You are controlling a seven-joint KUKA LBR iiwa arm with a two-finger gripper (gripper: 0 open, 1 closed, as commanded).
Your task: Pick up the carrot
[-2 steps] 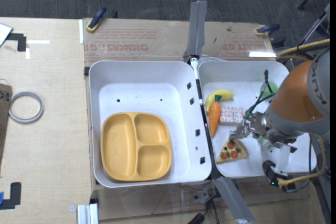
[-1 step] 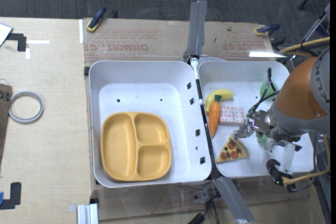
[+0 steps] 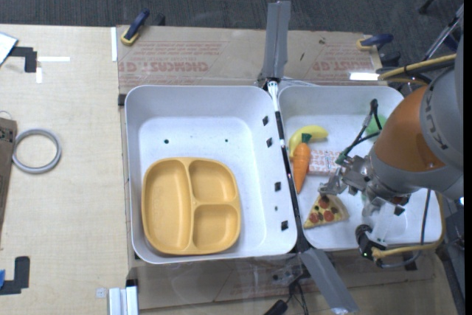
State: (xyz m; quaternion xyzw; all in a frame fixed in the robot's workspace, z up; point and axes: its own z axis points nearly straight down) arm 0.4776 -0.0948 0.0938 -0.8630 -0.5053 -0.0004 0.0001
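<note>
One carrot (image 3: 300,165) lies against the right bin's (image 3: 346,95) left wall, beside one banana (image 3: 308,134) and one pizza slice (image 3: 324,211). The pincer (image 3: 333,185) hovers nearby; its state I cannot tell.

My gripper (image 3: 341,184) sits in the right bin (image 3: 335,96), beside the pizza slice (image 3: 324,211). The carrot (image 3: 300,163) lies left of it, against the bin's left wall, banana (image 3: 307,135) behind. The divided plate (image 3: 192,204) lies in the left bin (image 3: 199,103).
</note>
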